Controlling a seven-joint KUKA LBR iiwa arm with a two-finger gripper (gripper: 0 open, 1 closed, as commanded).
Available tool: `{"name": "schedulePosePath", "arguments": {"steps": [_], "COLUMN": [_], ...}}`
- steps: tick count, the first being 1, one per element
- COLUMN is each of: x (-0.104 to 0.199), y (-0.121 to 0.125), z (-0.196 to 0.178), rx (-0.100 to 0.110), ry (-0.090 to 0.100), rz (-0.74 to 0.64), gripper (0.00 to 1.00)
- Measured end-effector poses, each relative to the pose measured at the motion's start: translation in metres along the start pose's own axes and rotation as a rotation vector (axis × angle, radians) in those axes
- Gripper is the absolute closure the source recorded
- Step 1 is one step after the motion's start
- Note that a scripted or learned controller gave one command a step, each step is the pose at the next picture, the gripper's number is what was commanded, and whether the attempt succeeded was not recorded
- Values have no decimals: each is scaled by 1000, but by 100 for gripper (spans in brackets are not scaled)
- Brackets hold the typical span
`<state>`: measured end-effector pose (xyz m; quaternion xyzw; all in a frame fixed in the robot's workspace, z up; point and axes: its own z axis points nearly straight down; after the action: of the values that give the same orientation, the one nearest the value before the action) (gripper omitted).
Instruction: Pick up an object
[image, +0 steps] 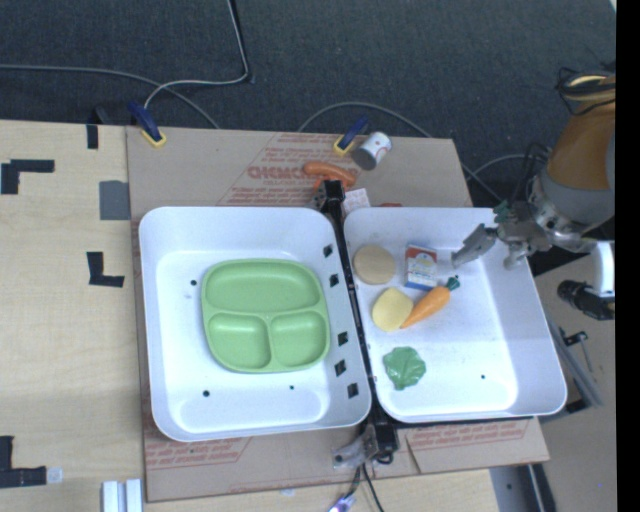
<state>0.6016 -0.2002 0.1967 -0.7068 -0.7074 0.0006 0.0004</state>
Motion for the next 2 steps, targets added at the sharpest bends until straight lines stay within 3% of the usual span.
{"name": "schedulePosePath", "arguments": {"steps": [1,2], "x": [15,59], "y": [22,-20], "z": [97,109], "rx": [-5,-8], "ry": [-1,-2], "rz": [0,0], "gripper": [0,0]}}
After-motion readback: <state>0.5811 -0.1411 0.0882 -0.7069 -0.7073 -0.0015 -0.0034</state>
